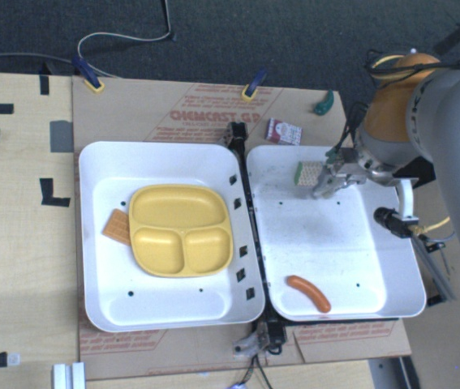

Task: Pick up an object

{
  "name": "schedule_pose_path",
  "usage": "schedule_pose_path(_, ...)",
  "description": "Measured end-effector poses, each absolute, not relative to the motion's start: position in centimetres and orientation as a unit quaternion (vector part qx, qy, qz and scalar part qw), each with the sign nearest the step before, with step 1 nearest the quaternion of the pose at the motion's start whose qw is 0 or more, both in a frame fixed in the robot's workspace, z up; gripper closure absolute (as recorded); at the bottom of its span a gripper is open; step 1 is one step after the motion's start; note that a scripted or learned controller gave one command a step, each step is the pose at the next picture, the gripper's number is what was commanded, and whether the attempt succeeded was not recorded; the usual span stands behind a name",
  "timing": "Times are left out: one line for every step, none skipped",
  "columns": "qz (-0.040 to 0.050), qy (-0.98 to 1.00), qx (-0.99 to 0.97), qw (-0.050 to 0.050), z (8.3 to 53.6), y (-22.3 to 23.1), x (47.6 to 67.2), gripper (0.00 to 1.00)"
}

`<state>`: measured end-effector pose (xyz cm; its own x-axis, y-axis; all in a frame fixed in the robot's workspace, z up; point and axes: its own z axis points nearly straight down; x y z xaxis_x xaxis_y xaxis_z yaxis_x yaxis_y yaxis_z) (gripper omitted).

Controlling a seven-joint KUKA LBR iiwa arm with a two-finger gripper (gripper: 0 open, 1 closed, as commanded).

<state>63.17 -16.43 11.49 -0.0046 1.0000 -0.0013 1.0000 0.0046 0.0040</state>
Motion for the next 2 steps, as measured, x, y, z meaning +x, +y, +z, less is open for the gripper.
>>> schedule_pose_path(0.0009,0.709,0.705,0.002,11.5,-16.4,63.2,0.00)
schedule_pose_path(0.0003,0.707,0.707,0.001,8.6,-16.1,57.5,0.00)
